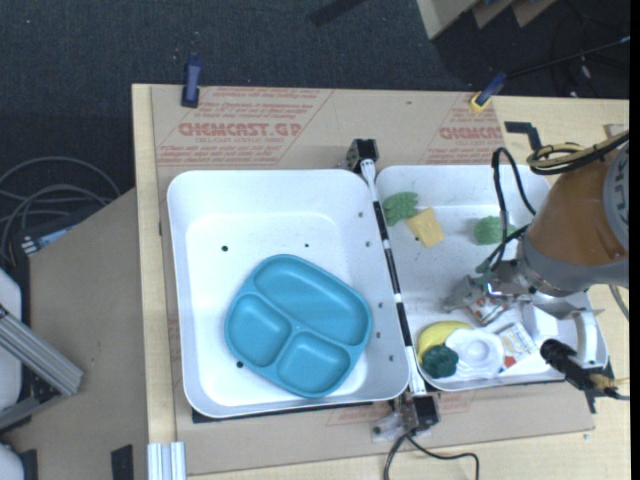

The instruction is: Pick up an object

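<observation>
Camera view: gripper (488, 298) sits low in rt bin (455, 183), among clutter at approx 5 o'clock; can't tell its state. Yellow object (441, 336) nearby, at 7 o'clock of it. Risk: crowded items, grasp may slip.

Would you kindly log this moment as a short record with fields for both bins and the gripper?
left bin: holds a blue divided plate
right bin: green piece, yellow block, another green piece, yellow and dark green items near the front
gripper: low over the right bin's front half; grasp state unclear
</observation>
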Controlling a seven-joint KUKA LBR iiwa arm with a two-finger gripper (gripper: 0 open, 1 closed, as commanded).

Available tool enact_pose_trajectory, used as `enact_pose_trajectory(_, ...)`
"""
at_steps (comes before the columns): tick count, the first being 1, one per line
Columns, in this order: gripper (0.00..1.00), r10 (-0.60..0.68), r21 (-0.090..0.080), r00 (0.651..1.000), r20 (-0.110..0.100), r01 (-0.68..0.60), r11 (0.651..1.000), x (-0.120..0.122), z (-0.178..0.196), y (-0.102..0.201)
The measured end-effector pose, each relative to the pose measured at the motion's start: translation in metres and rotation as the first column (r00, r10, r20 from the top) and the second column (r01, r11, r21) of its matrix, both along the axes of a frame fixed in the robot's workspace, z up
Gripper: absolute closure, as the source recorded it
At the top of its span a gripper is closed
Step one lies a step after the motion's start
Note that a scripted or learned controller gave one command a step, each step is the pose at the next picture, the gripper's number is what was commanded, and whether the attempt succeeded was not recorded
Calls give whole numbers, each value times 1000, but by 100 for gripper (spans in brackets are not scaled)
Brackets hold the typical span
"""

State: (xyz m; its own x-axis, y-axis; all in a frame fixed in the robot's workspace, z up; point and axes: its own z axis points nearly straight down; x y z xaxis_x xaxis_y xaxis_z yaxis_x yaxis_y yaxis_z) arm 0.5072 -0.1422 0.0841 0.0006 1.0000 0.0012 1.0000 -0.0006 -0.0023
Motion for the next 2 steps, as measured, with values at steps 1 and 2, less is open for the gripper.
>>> enact_pose_trajectory(1, 100, -1, -1, 1000, 5, 1, 1000, 1, 11, 0)
enact_pose_trajectory(2, 100, 2, 0, 1000, 3, -2, 1000, 0, 101, 83)
